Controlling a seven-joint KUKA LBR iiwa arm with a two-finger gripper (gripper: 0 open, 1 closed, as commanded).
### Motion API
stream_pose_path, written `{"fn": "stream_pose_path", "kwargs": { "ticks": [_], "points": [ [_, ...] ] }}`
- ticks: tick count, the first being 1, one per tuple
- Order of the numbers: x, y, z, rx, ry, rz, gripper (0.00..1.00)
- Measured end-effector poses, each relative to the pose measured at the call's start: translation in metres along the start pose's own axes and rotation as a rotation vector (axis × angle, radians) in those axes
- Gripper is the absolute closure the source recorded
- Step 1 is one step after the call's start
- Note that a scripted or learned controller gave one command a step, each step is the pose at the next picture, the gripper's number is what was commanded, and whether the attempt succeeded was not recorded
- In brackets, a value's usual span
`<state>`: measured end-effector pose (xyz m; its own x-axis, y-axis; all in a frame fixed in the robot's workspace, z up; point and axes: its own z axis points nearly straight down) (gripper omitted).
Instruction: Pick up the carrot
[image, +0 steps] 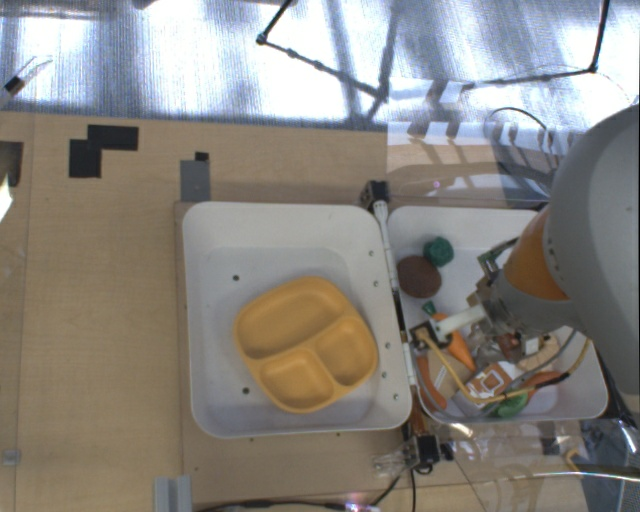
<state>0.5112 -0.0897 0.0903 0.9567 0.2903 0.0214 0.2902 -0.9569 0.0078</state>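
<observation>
Gripper (492, 338) hung low in the right bin (455, 228), about mid-bin. Its opening could not be told, because the wrist hid it from above. No object was seen in its grasp.

Carrot (461, 350) lay on the bin floor, in the front half toward the left wall and just beside the gripper. Contact could not be made out.

Brown ball (418, 275) sat by the bin's left wall, further back. Dark green lump (438, 250) was in the back-left part. Light green piece (510, 405) lay near the front rim.

Left of the right bin stood the second bin (210, 300), holding a yellow plate (305, 343).
</observation>
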Motion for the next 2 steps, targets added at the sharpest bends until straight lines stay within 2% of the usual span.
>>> {"fn": "stream_pose_path", "kwargs": {
  "ticks": [1,2],
  "points": [
    [-0.014,-0.007,-0.001,-0.006,0.001,0.075,0.0],
    [-0.011,-0.007,-0.011,-0.006,0.006,0.058,1.0]
  ]
}}
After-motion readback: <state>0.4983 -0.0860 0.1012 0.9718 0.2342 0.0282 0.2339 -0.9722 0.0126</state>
